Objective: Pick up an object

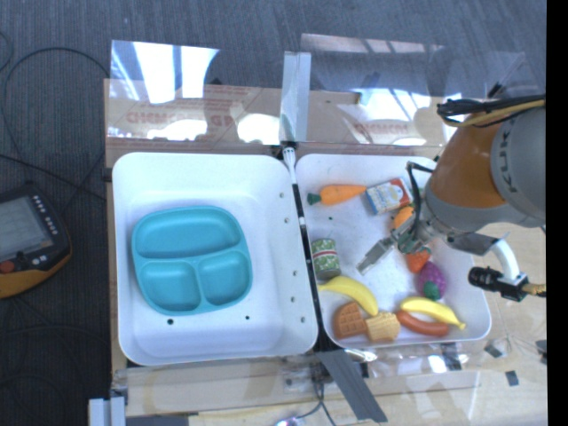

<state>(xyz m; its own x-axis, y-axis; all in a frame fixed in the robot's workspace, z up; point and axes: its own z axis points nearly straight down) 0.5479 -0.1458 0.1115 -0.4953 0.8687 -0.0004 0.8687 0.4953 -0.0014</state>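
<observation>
We found the gripper (377, 254) low in the right bin (355, 174), centre-right of frame, fingers apart, gripping nothing. Nearest it lay a can (324, 257) and a banana (351, 292). Risk, we judged: crowded toys could deflect a closing finger.

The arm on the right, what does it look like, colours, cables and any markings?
The arm is bulky and rounded, with a grey shell and a broad orange band above the wrist. Part of dark lettering shows on the grey. A black cable loops over its top. The gripper is slim grey metal.
</observation>
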